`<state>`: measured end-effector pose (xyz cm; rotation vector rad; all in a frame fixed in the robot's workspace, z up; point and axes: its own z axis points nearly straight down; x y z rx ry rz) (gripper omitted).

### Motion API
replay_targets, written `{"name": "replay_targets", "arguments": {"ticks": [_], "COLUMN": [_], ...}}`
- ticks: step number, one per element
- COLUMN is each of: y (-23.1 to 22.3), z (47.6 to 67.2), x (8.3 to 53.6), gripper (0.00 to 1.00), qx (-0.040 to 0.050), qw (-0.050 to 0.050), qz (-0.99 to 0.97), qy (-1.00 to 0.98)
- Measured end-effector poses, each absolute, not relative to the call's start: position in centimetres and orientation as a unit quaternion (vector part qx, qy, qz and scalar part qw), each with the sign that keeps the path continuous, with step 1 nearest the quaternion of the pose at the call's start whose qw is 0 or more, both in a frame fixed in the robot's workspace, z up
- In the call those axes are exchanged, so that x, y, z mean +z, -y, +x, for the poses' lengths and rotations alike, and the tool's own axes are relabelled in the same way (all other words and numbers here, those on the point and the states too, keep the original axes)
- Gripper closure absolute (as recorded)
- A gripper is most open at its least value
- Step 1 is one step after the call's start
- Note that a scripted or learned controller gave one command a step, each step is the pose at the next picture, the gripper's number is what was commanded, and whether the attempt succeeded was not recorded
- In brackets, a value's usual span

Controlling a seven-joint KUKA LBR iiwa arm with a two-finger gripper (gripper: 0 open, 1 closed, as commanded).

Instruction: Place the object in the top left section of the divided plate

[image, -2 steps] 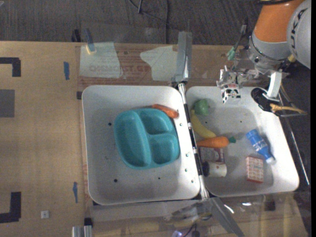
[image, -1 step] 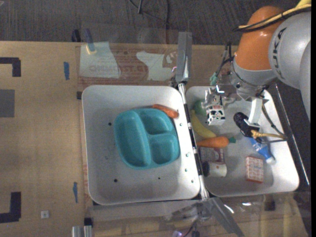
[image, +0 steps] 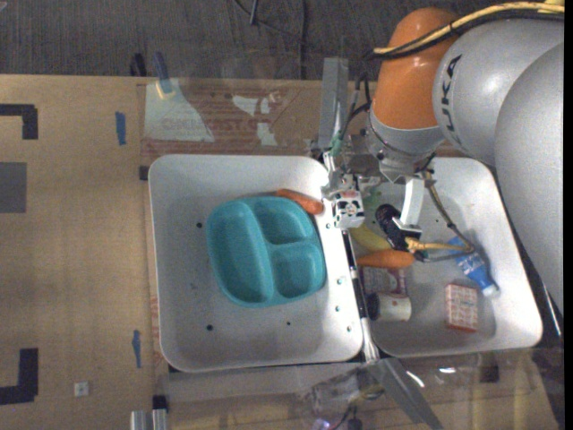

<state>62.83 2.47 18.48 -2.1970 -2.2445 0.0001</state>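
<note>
Cardboard-brown bench point(image: 72, 240) lies bare on the left, giving way to the left bin point(image: 179, 330), where a teal divided plate point(image: 266, 250) sits with white floor open all round it. An orange carrot point(image: 301, 201) rests against the plate's upper right rim. The gripper point(image: 347, 206) hangs over the wall between the bins; whether its jaws are parted, I cannot tell. The right bin point(image: 510, 231) is crowded with small things.

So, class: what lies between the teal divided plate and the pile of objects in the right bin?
In the camera view, the bins' adjoining white rims separate the plate from the pile.
</note>
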Motion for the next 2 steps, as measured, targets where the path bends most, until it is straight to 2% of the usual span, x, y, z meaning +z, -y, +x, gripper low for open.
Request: {"name": "replay_targets", "arguments": {"ticks": [1, 2], "y": [-8.9, -8.91], "z": [66.32, 66.33], "x": [18.5, 18.54], "gripper": [1.0, 0.0], "qx": [-0.0011, -0.001], "qw": [-0.001, -0.001], "qz": [-0.668, -0.668], "qy": [0.744, 0.744]}}
